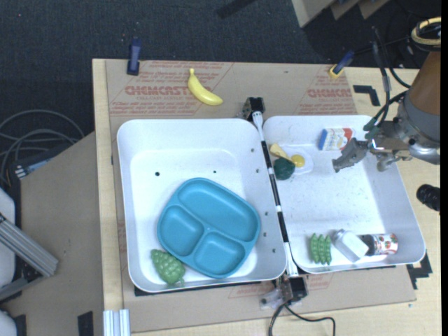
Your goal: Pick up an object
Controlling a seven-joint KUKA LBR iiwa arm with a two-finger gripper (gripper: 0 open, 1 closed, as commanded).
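My gripper (365,161) hangs over the upper right part of the right bin (392,208), open, with nothing between its fingers. Just to its upper left lies a small blue, white and red carton (334,138). A yellow piece (288,157) and a dark green piece (283,168) sit by the bin's left wall. Near the front edge lie a green pea pod (320,248) and a silver and red can (365,245) on its side.
The left bin (140,152) holds a blue divided plate (208,226) and a bumpy green toy (167,266) at its front left corner. A yellow banana (202,89) lies on the bench behind the bins. Black clips (253,107) join the bins.
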